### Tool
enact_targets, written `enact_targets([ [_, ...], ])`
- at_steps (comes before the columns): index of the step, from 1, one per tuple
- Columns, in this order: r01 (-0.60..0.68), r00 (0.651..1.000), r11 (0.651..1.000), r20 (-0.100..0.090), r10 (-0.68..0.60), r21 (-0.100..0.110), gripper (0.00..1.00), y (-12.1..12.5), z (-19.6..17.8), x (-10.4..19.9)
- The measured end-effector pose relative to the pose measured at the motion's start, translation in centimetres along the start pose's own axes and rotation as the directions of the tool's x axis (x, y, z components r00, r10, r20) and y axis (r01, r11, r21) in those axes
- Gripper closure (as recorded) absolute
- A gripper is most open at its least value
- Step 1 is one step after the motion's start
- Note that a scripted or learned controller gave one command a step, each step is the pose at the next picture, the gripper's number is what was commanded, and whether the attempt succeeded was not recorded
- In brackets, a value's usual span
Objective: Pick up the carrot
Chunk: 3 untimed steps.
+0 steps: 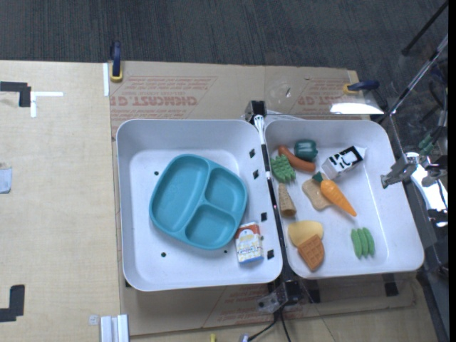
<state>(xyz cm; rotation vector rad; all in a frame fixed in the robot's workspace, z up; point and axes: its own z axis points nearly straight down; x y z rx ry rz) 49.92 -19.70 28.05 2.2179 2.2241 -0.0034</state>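
Note:
The carrot (338,197) is orange with a small green top and lies at a slant in the middle of the right bin (399,258), tip pointing to the lower right. Its green end rests against a tan bread slice (314,194). Just above it stands a white and black carton (343,159).
The right bin also holds a reddish-orange vegetable (296,159), a leafy green (282,168), a dark green pepper (306,149), a cone (286,201), a yellow piece (305,230), an orange wedge (311,253) and a pea pod (362,241). In the left bin (135,262) lie a teal divided plate (199,201) and a small carton (249,244).

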Motion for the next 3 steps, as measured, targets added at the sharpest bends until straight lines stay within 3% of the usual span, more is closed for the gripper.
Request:
enact_targets([
  [1, 0.185, 0.983, 0.983, -0.002, -0.185, 0.001, 0.00, 3.2, 16.5, 3.1],
  [2, -0.051, 0.999, 0.999, -0.001, 0.051, -0.004, 0.00, 6.6, 18.7, 2.8],
  [3, -0.051, 0.999, 0.999, -0.002, 0.051, -0.003, 1.00, 6.6, 17.9, 2.9],
])
